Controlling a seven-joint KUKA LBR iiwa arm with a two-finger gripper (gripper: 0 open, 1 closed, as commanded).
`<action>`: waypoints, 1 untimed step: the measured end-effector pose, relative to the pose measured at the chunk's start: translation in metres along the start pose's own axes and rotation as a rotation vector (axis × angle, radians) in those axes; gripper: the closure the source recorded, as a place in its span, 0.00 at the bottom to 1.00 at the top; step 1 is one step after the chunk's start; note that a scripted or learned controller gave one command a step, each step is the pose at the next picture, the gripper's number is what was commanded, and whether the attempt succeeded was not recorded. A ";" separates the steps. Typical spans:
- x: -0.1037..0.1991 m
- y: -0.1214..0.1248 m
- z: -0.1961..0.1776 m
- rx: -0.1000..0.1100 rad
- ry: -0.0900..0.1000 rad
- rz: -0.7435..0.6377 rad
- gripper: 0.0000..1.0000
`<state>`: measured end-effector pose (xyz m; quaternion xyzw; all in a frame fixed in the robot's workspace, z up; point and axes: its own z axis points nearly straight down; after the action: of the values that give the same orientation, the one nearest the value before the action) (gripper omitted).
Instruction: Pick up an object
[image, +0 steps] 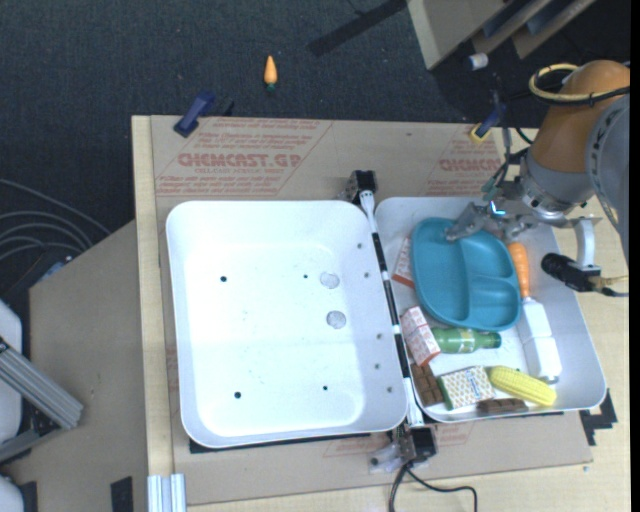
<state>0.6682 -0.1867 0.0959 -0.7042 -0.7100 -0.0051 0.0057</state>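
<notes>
Two shallow white bins are being viewed from above, side by side on a bench. The left bin (270, 320), filling the middle of the frame, is holding two small coin-like discs (333, 300). The right bin (585, 370) is crowded. Along its left wall a small red and white box (420, 335) is lying, with a green bottle (463, 341) beside it on its side, long axis running left to right. Above these, a blue divided plate (468, 272) is taking up the bin's upper half, tilted. At the lower right, a patterned packet (463, 385) and a yellow corn cob (520, 385) are lying, and an orange carrot (520, 270) and a white tube (541, 338) are lined along the plate's right edge.

The gripper (478, 222) is being held at the upper right, its fingers apparently touching the plate's upper rim; whether they are spread or closed cannot be told. The plate is lying directly below and left of the gripper, so it is judged the nearest thing to be picked, with the carrot crowding its right side.
</notes>
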 end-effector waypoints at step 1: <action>-0.016 -0.001 0.007 0.008 0.009 0.002 0.00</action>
<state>0.6670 -0.2024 0.0883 -0.7050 -0.7091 -0.0054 0.0114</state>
